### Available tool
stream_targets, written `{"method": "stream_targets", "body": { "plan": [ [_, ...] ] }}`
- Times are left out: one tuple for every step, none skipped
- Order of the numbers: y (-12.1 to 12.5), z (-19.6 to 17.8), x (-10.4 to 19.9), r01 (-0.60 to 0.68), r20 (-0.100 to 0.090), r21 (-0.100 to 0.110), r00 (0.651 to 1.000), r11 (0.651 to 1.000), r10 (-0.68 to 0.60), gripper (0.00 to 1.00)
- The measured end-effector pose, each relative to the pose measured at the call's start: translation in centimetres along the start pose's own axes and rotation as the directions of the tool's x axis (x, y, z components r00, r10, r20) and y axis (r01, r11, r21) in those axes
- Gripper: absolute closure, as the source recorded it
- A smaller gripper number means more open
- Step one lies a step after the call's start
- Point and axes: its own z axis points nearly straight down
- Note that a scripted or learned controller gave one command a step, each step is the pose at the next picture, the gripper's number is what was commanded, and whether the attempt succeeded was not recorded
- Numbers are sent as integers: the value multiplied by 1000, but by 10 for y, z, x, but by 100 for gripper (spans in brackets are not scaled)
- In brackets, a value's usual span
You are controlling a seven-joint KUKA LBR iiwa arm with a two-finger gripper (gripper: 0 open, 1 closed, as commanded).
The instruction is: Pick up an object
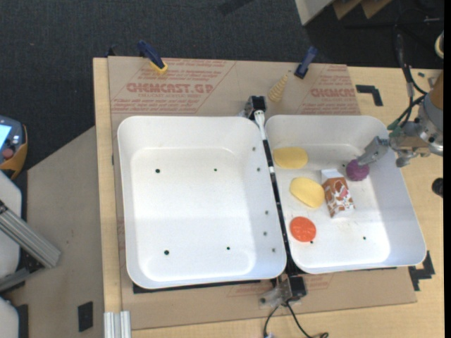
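Over the right bin (402,189), near its far right wall, we see the gripper (371,153) angled down toward a small purple object (358,170); one grey finger touches or nearly touches its top. We cannot tell whether the pincer is open or closed, and nothing shows between the fingers, so we record no hold. Other candidates lie to the left: two yellow pieces (290,158) (307,191), a red-and-white carton (338,196), an orange-red disc (303,229). We judge the purple object light, rounded and probably smooth, so liable to roll or slip; best taken across its widest middle, fingers straddling it squarely. Left bin (141,189) holds nothing of interest
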Motion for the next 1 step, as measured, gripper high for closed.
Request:
{"method": "stream_targets", "body": {
  "plan": [
    [35, 112, 2, 3, -3, 4, 1000, 1000, -3, 0]
  ]
}}
